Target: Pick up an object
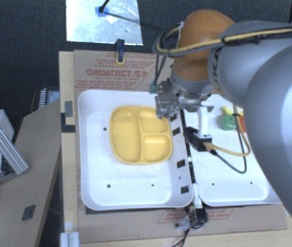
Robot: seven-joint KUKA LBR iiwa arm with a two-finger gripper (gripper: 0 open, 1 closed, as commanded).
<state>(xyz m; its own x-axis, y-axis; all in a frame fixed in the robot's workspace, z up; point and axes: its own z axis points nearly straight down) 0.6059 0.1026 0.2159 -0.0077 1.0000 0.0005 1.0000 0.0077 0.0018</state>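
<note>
The yellow plastic divided plate (138, 135) lies flat in the left white bin (97, 189), its upper right corner just under the gripper (164, 106). You cannot tell from here whether that gripper is parted or closed, so judge any grasp at that near rim.

Yellow divided plate (138, 135), 3 compartments, flat in left bin (94, 184)

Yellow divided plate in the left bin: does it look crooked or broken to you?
The yellow plate lies flat in the left bin, turned slightly askew to the bin's edges, with no damage visible. The pincer hangs over its upper right corner.
</note>
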